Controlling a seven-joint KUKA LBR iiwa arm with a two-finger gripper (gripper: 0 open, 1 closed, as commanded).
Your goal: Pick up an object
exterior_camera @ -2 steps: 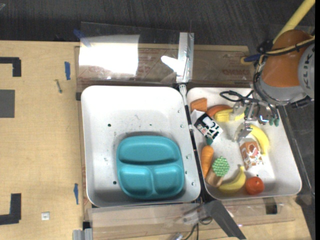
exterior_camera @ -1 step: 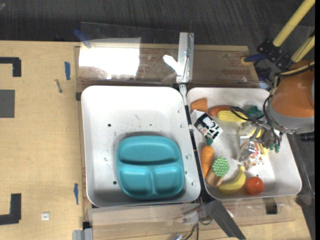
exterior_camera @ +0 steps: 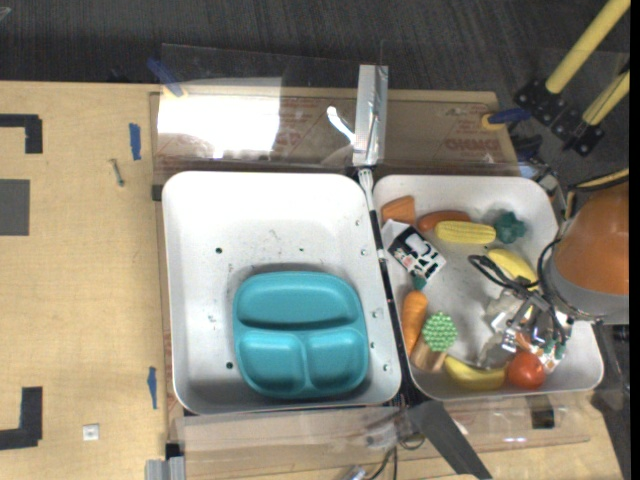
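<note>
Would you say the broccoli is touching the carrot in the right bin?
Touching. The camera view shows the broccoli pressed against the right side of the carrot, with no white bin floor between them.

glossy teal plastic tray (exterior_camera: 298,344)

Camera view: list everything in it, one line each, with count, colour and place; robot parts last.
shallow plastic bins: two, white, side by side on the bench
divided plastic tray: one, teal, left bin
toy corn cob: one, yellow, right bin, far side
toy carrot: one, orange, right bin, left side
toy broccoli: one, green, beside the carrot
toy banana: one, yellow, right bin, near edge
toy tomato: one, red, near corner
pincer: one, metallic, low in the right bin
</note>
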